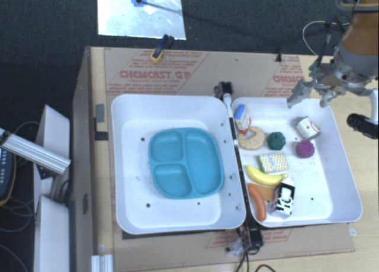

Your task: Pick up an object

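Gripper (312,93) hung open and empty over the right bin's (346,197) far corner. Next, I think, it needed to drop onto the little white cup (307,127).

The blue tray (185,162) looked smooth, glossy plastic; both white bins (133,122) seemed matt plastic; the bench board (177,69) resembled printed cardboard.

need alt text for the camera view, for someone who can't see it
A grey robot arm's open gripper hovers above the right white bin, which holds a banana, a green ball and other small toys. The left bin holds a blue divided tray.
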Robot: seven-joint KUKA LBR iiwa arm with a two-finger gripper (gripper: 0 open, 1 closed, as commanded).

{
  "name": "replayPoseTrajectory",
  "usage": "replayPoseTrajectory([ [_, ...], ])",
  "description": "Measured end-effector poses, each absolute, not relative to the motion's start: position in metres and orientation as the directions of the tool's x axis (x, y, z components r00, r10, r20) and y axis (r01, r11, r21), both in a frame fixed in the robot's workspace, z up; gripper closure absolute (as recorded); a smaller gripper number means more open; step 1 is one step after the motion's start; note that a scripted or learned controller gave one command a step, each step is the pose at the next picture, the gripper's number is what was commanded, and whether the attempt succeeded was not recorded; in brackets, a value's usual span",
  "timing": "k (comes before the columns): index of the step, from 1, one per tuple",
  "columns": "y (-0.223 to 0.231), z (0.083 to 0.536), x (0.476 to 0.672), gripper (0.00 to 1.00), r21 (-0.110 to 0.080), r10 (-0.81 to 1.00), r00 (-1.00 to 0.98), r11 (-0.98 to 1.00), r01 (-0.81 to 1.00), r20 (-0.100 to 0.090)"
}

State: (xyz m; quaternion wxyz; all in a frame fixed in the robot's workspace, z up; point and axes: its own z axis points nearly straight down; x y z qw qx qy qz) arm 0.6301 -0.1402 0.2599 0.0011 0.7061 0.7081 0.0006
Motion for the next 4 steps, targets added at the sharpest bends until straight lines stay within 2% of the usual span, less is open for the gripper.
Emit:
replayPoseTrajectory([
  [1, -0.106, 0.137, 0.613, 0.00, -0.002, 1.000, -0.004, 0.004, 1.000, 0.001],
  [2, -0.137, 0.086, 0.615, 0.00, 0.001, 1.000, -0.001, 0.001, 1.000, -0.002],
  [4, -0.136, 0.087, 0.615, 0.00, 0.002, 1.000, -0.001, 0.001, 1.000, -0.001],
])
